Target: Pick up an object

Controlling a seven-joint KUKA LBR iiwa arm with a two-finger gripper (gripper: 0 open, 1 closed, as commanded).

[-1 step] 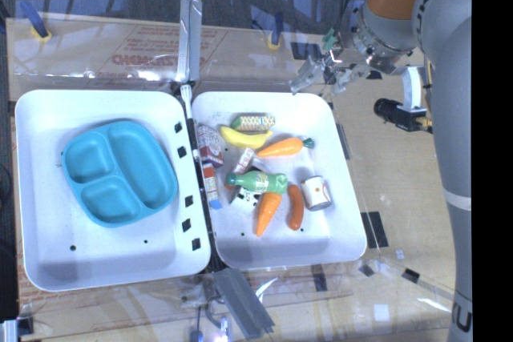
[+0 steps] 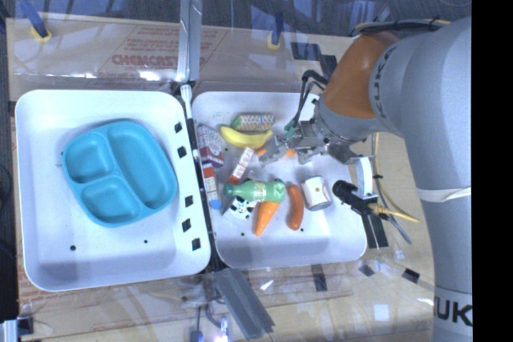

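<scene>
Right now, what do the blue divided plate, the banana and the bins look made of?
Blue divided plate: likely moulded plastic, one even colour with a soft sheen and rounded compartment ridges. Banana: probably a plastic toy, uniformly yellow and smooth. Left bin and right bin: apparently white plastic, matte, with rounded corners.

**Readable text in the scene**

White letters "UK" stand on the grey arm at the lower right of the camera view, cut off by the edge. Red printing runs across the clear sheet behind the two bins; its letters are too blurred to spell out. Small packets at the left side of the right bin carry print, too small to read.
</scene>
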